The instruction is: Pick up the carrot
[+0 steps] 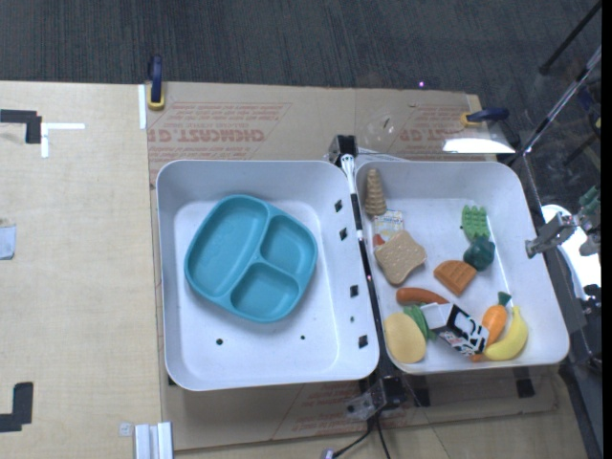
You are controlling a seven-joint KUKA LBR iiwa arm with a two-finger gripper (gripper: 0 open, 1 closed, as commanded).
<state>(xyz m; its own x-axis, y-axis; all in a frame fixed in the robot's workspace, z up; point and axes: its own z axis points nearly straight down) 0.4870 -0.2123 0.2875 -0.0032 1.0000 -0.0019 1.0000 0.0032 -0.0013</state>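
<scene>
Cardboard-topped bench (76,256) on dark carpet (287,17), carrot (494,318) in right bin (535,256).

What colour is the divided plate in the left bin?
Teal-blue; the divided plate shows in the camera view.

Bright, even overhead light; glare beyond right bin (535,256).

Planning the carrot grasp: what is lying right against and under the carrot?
The carrot rests against the banana, beside the black-and-white carton. What lies beneath it is covered.
</scene>
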